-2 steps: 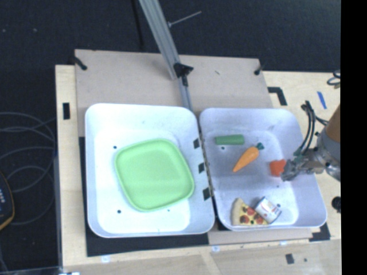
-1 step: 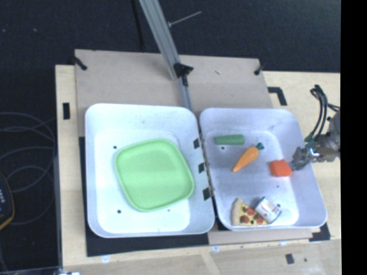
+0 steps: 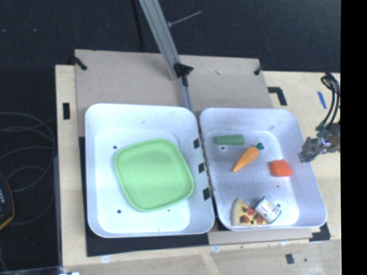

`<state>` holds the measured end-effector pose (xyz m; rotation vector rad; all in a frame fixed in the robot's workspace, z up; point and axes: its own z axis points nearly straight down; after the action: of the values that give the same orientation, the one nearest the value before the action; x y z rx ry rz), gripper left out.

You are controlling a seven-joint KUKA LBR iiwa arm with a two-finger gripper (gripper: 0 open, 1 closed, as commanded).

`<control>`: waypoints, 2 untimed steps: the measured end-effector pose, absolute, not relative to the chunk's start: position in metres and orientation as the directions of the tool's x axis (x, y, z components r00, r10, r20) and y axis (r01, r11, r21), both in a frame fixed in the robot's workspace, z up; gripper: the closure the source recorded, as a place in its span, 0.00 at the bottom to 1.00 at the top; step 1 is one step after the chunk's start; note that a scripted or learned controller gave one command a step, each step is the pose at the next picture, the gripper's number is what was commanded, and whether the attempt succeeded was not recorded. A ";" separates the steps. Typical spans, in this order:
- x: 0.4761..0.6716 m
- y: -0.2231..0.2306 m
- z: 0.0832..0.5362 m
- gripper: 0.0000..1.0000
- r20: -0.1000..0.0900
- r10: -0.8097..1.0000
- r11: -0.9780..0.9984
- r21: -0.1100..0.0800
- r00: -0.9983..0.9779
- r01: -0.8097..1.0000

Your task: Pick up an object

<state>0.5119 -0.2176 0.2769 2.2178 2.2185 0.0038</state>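
The gripper (image 3: 312, 149), its finger state impossible to tell, is being held just beyond the right bin's (image 3: 298, 125) right edge, the orange block (image 3: 280, 168) lying inside near that edge.

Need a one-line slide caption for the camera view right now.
Tool at the right bin's outer rim, near the orange block; carrot alongside, green plate in the left bin.

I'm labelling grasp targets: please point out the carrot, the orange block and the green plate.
carrot (image 3: 245, 159), camera view, middle of its orange body.
orange block (image 3: 280, 168), camera view, centre of its top face.
green plate (image 3: 153, 174), camera view, centre of its flat well.
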 end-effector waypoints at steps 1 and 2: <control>0.522 -0.162 0.264 1.00 0.000 1.000 0.004 0.001 -0.004 1.000; 0.527 -0.107 0.255 1.00 0.000 1.000 0.004 0.001 -0.004 1.000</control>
<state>0.5271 -0.1066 0.2546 2.2171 2.2254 0.0010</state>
